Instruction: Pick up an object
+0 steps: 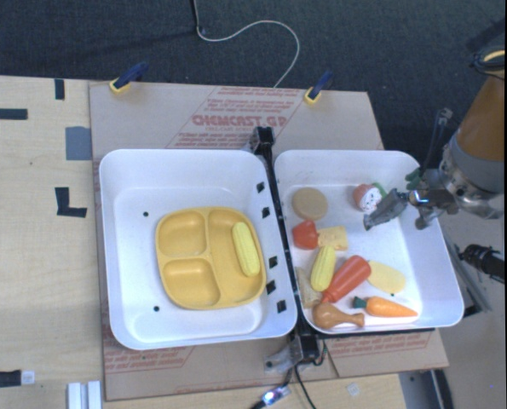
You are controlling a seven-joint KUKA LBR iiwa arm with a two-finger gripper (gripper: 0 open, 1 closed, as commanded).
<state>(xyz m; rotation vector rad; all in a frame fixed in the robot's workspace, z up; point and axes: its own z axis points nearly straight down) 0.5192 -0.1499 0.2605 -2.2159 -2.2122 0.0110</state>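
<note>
My gripper (pixel 404 212) hangs over the right bin (pixel 423 254), near its upper right part, with its two dark fingers spread and nothing between them. Just left of it lies a small red and white strawberry-like toy (pixel 366 197). Further left sit a round tan cookie (pixel 309 203), a red tomato piece (pixel 305 234) and a yellow cheese cube (pixel 334 239). Lower in the bin lie a corn cob (pixel 323 267), a red pepper (pixel 348 278), a pale yellow piece (pixel 388 277), an orange carrot (pixel 389 308) and a brown drumstick (pixel 336 316).
The left bin (pixel 134 186) holds a yellow divided plate (pixel 193 262) with a yellow banana-like piece (pixel 246 250) on its right side. Black clips join the bins along the middle wall (pixel 274 228). Cardboard lies under both bins.
</note>
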